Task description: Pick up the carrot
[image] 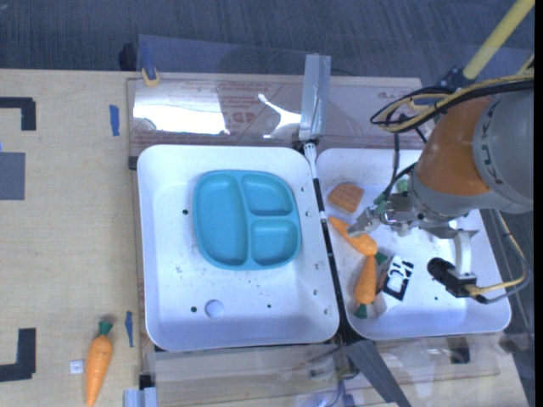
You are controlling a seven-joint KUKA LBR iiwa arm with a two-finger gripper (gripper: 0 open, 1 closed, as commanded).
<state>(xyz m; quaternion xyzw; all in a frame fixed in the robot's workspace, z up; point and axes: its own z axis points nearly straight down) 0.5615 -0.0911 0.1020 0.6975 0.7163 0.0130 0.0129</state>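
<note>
Two carrots lie in the right bin (475, 308). One carrot (366, 281) lies lengthwise near the bin's left wall, green top toward the front. A shorter carrot (354, 236) lies slantwise just above it. My gripper (374, 219) hangs low over the bin's left half, just right of and above the shorter carrot, close to it; whether they touch is not clear. A third carrot (98, 359) lies on the bench outside the bins, at the front left.
A tan bread-like piece (345, 197) lies at the back left of the right bin. A black-and-white block (395, 277) sits beside the longer carrot. The left bin (161, 253) holds a blue divided plate (248, 219). Cables hang over the arm.
</note>
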